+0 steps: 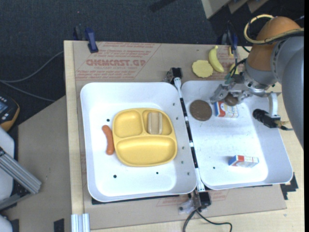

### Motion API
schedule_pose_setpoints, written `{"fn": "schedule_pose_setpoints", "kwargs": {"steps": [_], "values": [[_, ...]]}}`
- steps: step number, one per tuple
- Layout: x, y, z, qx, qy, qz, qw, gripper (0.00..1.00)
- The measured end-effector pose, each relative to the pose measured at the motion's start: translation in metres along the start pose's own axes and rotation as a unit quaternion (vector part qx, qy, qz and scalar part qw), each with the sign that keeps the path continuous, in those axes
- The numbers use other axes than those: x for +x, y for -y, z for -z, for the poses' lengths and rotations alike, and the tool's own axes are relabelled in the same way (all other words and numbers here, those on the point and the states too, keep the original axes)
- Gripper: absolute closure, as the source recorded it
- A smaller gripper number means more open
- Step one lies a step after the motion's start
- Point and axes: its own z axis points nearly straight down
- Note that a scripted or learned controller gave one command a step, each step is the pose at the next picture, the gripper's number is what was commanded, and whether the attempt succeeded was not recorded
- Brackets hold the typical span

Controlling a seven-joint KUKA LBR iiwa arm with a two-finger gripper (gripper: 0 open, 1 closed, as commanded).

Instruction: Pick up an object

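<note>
The gripper (228,96) is positioned over the far edge of the right bin (270,173), directly above a small red, white and blue carton (227,110). Finger state cannot be determined; the wrist hides the fingertips. A brown disc (201,109) lies just beside the carton, near the bin's far left corner. A second red, white and blue carton (243,161) lies near the bin's near edge. The left bin (96,178) holds a yellow divided tray (144,137) at its centre, with an orange sausage (108,139) touching the tray's left side. A banana (215,59) and a yellow disc (203,68) rest on the bench beyond the right bin.
</note>
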Motion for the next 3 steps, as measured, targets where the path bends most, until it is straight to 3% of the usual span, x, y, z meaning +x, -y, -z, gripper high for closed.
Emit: {"fn": "schedule_pose_setpoints", "kwargs": {"steps": [1,2,3], "values": [[0.074,0.001,0.0,0.003,-0.002,0.002,1.0,0.0],[0.01,0.002,0.0,0.001,0.001,-0.003,1.0,0.0],[0.014,0.0,0.011,-0.001,0.001,-0.001,1.0,1.0]]}}
